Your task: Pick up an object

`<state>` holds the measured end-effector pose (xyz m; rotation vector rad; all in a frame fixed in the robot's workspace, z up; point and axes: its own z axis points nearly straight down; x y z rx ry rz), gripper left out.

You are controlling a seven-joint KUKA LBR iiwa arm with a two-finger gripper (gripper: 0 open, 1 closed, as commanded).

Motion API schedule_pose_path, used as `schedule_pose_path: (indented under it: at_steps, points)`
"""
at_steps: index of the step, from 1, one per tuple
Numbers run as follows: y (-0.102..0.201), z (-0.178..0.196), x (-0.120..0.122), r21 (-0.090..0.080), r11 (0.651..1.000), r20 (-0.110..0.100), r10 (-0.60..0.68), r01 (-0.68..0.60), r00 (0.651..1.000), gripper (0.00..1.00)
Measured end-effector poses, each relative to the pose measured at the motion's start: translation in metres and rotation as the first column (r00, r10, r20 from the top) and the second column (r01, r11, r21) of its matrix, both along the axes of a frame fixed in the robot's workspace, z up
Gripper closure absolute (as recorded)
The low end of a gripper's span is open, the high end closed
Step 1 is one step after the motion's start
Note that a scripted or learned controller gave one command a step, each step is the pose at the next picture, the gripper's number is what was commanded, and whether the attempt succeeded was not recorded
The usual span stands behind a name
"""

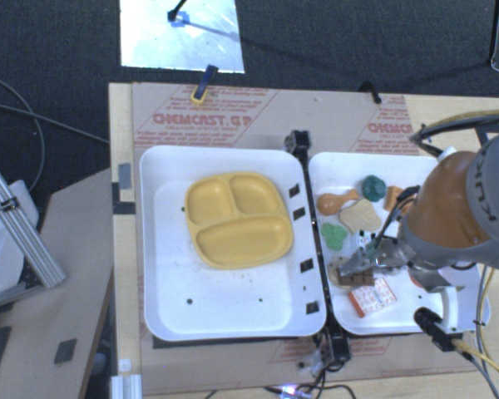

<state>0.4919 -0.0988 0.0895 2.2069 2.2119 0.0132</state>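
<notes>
Toys for picking sit in the right bin [461, 327]. A red-and-white card [373, 297] lies at about 7 o'clock there. The pincer [355, 266] is low, just above it, near a brown block [359, 276]. I cannot tell if the pincer is open or closed. It might miss, or push the small things aside, because they are packed close. A green lump [334, 237], a tan stone [361, 216] and a teal ball [373, 188] sit at 11 o'clock. The left bin [162, 306] holds a yellow tray [235, 219].
</notes>
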Motion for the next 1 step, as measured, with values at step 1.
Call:
schedule_pose_path:
  at_steps: [1]
  points:
    - [0.0027,0.0133,0.0039,0.007,1.0,0.008,0.003,-0.003,1.0,1.0]
